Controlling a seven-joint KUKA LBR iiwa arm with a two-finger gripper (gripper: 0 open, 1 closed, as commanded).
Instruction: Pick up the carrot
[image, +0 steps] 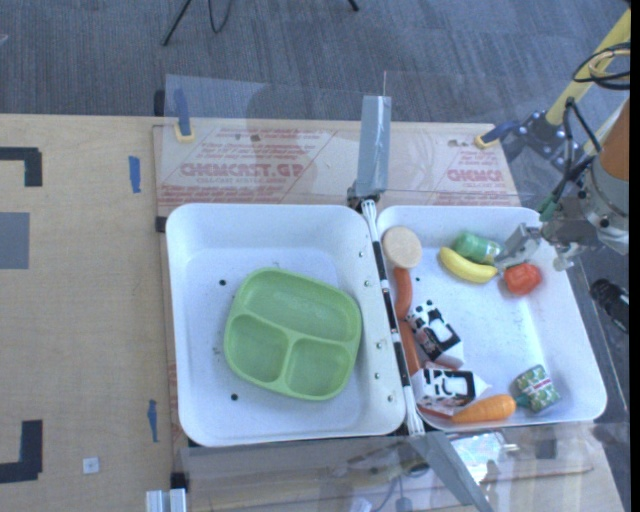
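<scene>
The carrot (482, 409) lies on its side along the near wall of the right bin (560, 330), its tip pointing toward the divider, touching the black-and-white cow toy (447, 385) beside it. Just to its other side sits a small green can (536, 388). Well apart from all this, at the far end of the same bin, my jaws (522, 245) hang just above a red tomato (521, 279), with a banana (467, 265) and a green pepper (476, 245) close by. I cannot tell whether my jaws are parted or closed; nothing shows between them. The left bin (200, 250) holds a green divided plate (292, 333).

I judge the approach step is in hand: I am not over the carrot yet. The next move calls for travelling across the bin toward its near wall, turning to straddle the carrot's width, and descending clear of the cow toy and can.
</scene>
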